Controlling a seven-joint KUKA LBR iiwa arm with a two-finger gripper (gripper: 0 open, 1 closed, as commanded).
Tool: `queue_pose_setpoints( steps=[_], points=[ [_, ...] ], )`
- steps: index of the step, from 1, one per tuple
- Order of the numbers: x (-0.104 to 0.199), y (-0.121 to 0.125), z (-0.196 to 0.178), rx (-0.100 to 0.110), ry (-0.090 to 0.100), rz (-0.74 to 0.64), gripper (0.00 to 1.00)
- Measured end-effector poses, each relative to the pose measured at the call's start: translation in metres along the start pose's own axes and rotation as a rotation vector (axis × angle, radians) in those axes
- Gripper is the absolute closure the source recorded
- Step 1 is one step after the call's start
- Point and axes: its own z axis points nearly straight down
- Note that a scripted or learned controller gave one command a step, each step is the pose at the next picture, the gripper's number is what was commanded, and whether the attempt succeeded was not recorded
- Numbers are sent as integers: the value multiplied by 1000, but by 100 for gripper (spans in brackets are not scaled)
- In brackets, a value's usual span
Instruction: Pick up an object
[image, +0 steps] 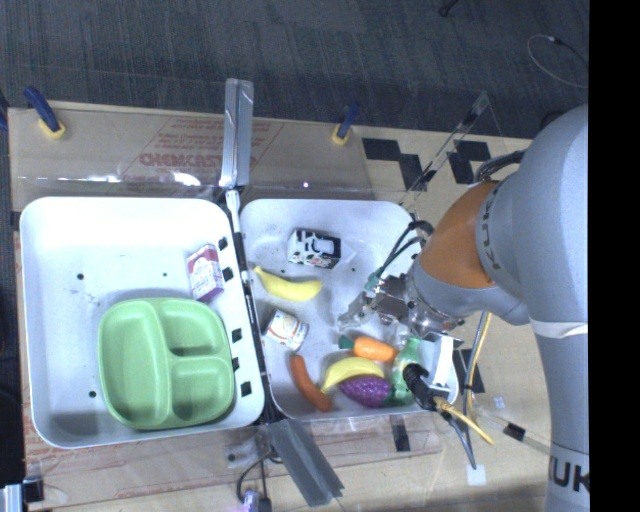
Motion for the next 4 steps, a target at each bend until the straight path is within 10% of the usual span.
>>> queue_pose_setpoints(
  steps=[1,2,3,4],
  points=[
    [-17,-24,6,-19,1,13,0],
    [-17,-24,-3,-16,0,11,100],
    [-8,-24,-4,-11,12,-1,0],
    [52,4,-11,-2,-4,24,0]
  ],
)
